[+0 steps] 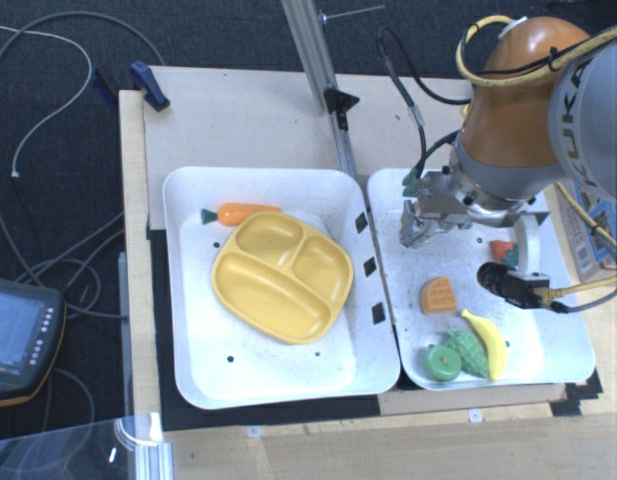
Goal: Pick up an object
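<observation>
My gripper [416,230] hangs over the upper left part of the right bin [548,368], below the grey arm with its orange band. Nothing shows in its grasp. An orange waffle-like square [439,295] lies below and slightly right of it, apart from it. Further toward the front lie a yellow banana [490,342] and green toy pieces [454,356], touching each other. A small red-orange piece [503,251] peeks out to the right, partly hidden by the arm's white bracket. In the left bin [183,268] lie a yellow divided plate [283,276] and a carrot [243,212].
A metal pole [318,58] slants down to the divider between the bins. Cables loop around the arm's wrist, and a black fitting [508,283] hangs over the right bin. A blue clamp [148,84] sits at the bench's far left corner.
</observation>
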Motion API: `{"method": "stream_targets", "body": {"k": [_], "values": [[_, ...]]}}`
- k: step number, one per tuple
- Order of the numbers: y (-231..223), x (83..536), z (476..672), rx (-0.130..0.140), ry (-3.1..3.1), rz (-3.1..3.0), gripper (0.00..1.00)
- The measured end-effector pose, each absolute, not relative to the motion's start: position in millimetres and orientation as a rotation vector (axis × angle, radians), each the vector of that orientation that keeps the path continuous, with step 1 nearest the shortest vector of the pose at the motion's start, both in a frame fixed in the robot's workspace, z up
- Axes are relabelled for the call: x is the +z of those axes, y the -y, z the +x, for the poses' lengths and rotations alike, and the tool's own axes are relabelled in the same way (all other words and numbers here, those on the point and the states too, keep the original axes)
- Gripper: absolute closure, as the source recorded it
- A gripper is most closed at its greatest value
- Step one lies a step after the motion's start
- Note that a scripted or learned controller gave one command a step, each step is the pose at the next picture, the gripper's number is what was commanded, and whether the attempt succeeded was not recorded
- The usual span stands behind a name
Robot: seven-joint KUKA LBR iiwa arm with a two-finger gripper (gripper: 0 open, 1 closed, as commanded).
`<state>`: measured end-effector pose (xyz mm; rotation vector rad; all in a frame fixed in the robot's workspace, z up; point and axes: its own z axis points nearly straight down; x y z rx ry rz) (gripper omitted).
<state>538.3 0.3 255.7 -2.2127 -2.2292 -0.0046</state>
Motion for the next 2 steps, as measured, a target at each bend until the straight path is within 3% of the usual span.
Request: {"method": "stream_targets", "body": {"k": [1, 2], "values": [[-47, 251, 560.2, -0.004, 2.229, -2.214, 1.00], [-94, 254, 569.5, -0.005, 2.228, -2.214, 1.00]]}}
